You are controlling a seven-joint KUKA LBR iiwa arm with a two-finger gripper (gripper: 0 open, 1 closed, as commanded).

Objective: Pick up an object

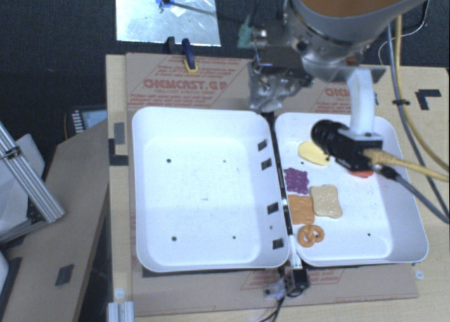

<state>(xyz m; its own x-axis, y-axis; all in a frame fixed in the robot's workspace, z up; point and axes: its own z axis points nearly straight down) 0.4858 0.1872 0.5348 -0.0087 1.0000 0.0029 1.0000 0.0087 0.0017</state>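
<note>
- Yellow piece: pale yellow, rounded, lemon-like; lies flat in the right bin, upper left part, just beside the black cylinder; its right end is partly hidden.
- Purple piece: bumpy, grape-bunch look; flat, near the bin's left wall, below the yellow one.
- Orange piece: flat, roughly square; directly below the purple one, touching it or nearly so.
- Beige piece: flat, toast-like slab w/ speckled top; just right of the orange one, edges touching.
- Pretzel: small, orange-brown, looped; flat, below the orange piece, lowest of the group.
- Red bit: shows under the black cylinder; shape can't tell.
</note>
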